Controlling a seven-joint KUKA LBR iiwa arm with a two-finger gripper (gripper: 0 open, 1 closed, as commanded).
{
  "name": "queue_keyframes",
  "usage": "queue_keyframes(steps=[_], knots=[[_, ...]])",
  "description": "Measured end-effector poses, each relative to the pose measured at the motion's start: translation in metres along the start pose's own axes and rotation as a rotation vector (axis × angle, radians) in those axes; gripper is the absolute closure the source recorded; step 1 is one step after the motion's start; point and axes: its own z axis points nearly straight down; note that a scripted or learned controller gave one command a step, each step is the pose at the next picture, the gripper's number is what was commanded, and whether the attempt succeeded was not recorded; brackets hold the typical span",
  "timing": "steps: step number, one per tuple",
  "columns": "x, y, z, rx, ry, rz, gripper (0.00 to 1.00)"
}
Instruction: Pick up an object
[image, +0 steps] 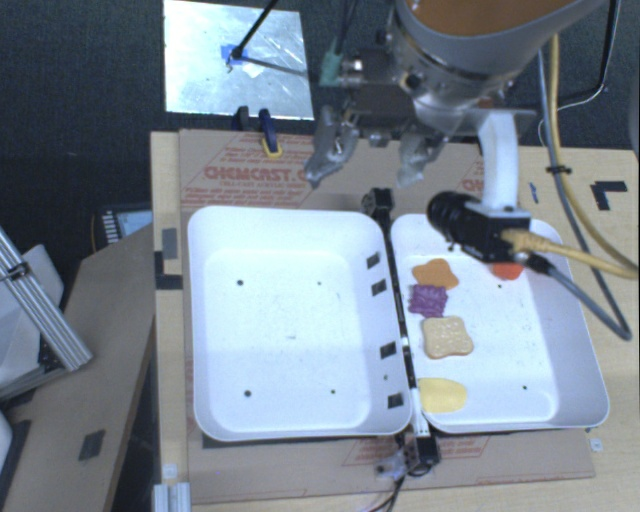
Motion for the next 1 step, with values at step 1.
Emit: queue_keyframes(steps=[1], knots=[[0.0000, 0.0000, 0.0000, 0.000, 0.000, 0.000, 0.00]])
